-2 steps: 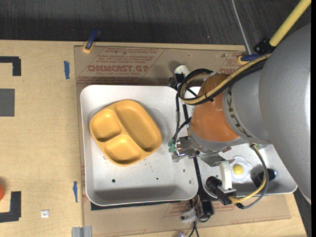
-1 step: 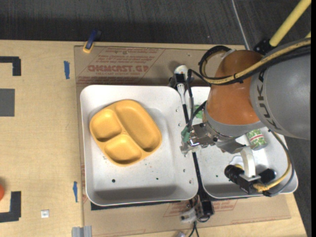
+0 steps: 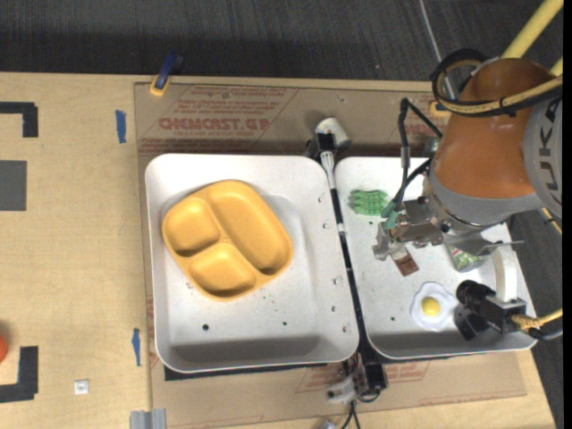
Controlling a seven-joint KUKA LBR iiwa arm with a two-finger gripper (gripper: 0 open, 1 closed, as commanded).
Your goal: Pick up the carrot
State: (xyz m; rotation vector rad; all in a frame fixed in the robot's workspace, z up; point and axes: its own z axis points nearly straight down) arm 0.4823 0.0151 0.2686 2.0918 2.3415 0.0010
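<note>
Apparently gripping nothing, the claw [image 3: 393,239] hovers; its opening is unclear. Left: green toy [image 3: 367,201]; lower right: fried egg [image 3: 432,307].

Cardboard print: on the flat brown cardboard sheet [image 3: 223,114] under the two bins I can make out red block lettering along its far edge, which I read roughly as "CHEMCAST GP"; I'm not sure of every letter.
Smaller lines: there are finer red lines above and below that word on the same sheet, too small for me to read.
Near edge print: more faint red printing shows on the cardboard strip at the near edge, also unreadable from here.
Arm marking: on the grey arm casing [image 3: 547,146] at the right I see part of large dark letters, seemingly "UK", cut off by the frame.
</note>
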